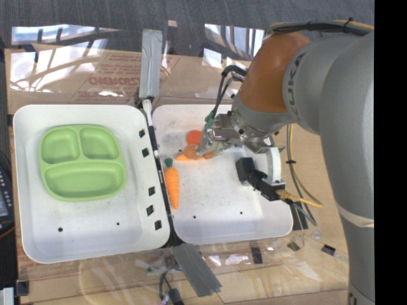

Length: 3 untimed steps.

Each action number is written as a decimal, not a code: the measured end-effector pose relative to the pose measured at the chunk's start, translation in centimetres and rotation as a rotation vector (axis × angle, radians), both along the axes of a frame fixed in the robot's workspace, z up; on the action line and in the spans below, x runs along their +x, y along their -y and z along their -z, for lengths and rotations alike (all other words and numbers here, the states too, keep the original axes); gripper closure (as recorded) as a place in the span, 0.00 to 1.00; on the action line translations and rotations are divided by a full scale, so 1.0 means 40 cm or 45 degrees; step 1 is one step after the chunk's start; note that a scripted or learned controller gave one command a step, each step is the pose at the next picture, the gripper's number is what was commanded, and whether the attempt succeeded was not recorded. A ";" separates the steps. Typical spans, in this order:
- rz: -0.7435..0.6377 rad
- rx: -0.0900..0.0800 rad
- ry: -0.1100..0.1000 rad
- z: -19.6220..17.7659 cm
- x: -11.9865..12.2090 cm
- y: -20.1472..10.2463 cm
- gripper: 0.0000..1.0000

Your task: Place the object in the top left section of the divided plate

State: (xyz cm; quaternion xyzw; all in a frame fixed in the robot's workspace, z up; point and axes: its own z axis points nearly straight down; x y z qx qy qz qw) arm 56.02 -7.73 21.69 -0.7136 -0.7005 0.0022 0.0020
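Observation:
A green divided plate (81,162) lies in the left bin, with two small sections at its far side and one long section at its near side. In the right bin, a carrot (172,187) with a green tip lies against the left wall. Small orange pieces (193,145) sit near the bin's far middle. My gripper (208,146) hangs low right over those orange pieces, its fingertips down among them. The wrist above hides how the fingers stand.
Two white bins (38,234) sit side by side, joined by a ridge with black clips (151,170). A black cable fitting (254,176) hangs from the arm over the right bin. Cardboard (108,78) lies behind both bins.

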 end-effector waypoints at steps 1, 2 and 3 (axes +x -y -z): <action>0.058 0.001 -0.007 0.073 -0.211 -0.021 1.00; 0.001 0.000 -0.003 0.073 0.089 -0.116 1.00; -0.010 -0.001 -0.014 0.058 0.089 -0.118 1.00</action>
